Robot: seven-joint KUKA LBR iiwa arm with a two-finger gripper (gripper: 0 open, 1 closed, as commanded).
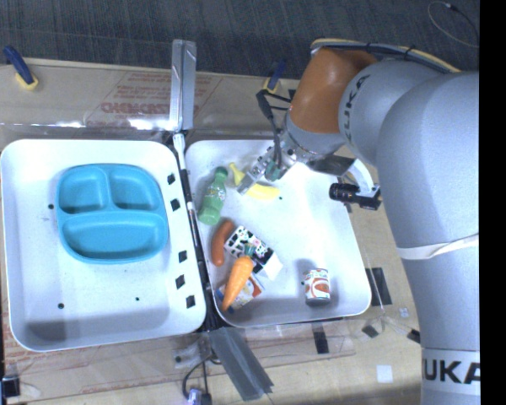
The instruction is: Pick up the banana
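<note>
Arm over the right bin, reaching down at the banana.
The gripper (261,173) is low in the right bin (341,251), its jaws touching the yellow banana (265,192) near the green bottle (212,197); how far the jaws are parted cannot be made out. A blue tray (111,211) lies in the left bin (25,251).

I see even, fairly bright overhead light, soft and without hard shadows. The left bin (21,251) shows a dim grey patch in its near-left corner, and the blue tray (111,211) casts only a faint shadow. The arm (405,108) carries a mild sheen along its grey shell. The picture is slightly soft and grainy; small items in the right bin (346,260) blur together.
</note>
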